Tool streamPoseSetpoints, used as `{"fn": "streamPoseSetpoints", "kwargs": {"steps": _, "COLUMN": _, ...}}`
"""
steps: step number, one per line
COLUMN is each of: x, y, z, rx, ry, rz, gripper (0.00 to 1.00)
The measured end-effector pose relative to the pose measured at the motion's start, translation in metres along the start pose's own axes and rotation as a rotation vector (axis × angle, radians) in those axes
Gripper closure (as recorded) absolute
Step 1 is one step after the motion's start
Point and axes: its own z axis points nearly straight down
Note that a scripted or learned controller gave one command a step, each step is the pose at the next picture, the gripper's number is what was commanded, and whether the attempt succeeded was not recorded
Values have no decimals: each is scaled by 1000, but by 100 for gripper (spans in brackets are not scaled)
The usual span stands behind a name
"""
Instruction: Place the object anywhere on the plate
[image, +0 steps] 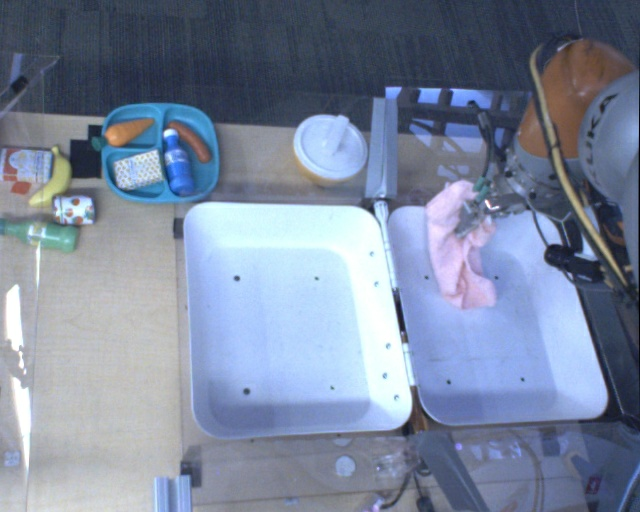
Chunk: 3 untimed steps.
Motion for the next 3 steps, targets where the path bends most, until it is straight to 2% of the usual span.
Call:
{"fn": "streamPoseSetpoints", "kwargs": {"steps": 1, "x": 2, "y": 1, "z": -51, "rx": -2, "ry": 1, "rz": -7, "gripper": 100}}
{"fn": "streamPoseSetpoints", "kwargs": {"steps": 2, "x": 55, "y": 8, "z": -61, "rx": -1, "ry": 2, "rz": -413, "gripper": 100}}
{"fn": "streamPoseSetpoints", "kwargs": {"steps": 3, "x": 107, "y": 18, "z": -50, "rx": -2, "ry": 2, "rz": -814, "gripper": 100}}
